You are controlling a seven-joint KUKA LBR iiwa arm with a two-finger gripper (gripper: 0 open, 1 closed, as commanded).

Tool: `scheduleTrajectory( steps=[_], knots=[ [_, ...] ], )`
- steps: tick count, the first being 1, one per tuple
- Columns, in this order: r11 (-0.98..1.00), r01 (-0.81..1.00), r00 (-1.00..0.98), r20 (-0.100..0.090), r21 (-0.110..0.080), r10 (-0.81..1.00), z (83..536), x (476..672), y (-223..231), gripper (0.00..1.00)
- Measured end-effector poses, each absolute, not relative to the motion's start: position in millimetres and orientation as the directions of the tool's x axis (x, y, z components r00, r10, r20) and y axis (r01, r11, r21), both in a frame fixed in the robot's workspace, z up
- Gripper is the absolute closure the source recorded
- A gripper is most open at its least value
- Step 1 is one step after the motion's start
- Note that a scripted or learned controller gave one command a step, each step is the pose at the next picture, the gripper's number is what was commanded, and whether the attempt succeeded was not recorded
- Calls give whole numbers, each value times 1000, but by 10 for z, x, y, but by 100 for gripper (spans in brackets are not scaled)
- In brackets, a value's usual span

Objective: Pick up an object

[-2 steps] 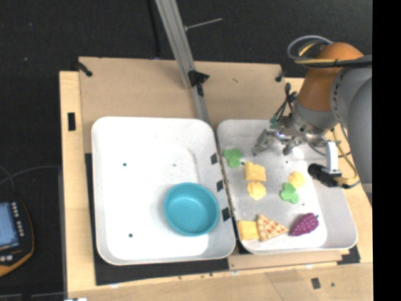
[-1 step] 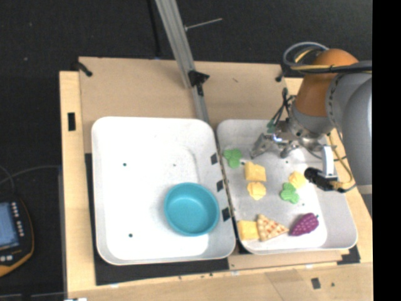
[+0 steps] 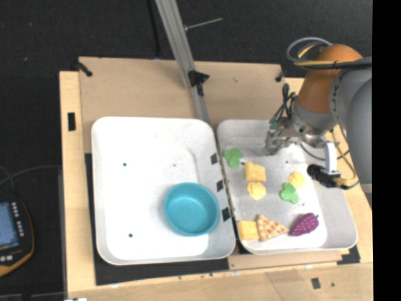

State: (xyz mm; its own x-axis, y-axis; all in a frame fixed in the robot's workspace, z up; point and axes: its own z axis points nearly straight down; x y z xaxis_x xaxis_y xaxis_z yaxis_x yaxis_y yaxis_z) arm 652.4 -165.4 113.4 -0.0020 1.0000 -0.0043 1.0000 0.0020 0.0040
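Hovering over the right bin's (image 3: 341, 231) far edge, the gripper (image 3: 274, 144) blurs; I cannot tell its finger state. Toy foods lie beneath, the purple grapes (image 3: 304, 224) near its front-right corner.

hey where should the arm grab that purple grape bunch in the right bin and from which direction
Take the purple grape bunch from straight above, closing across its narrow width at the fat middle. It lies flat, long axis tilted, near the right bin's front right corner. The pizza slice sits close on its left, so keep the tool clear of that side.
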Motion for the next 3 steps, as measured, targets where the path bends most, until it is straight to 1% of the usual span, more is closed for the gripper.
scheduleTrajectory(
  steps=[1,2,3],
  knots=[
    [4,1000,-4,-1,8,1000,1768,6557,-1606,100],
    [5,1000,-5,-2,8,1000,2319,6574,-1621,100],
    [7,1000,-7,1,3,1000,2449,6561,-1090,100]
  ],
)
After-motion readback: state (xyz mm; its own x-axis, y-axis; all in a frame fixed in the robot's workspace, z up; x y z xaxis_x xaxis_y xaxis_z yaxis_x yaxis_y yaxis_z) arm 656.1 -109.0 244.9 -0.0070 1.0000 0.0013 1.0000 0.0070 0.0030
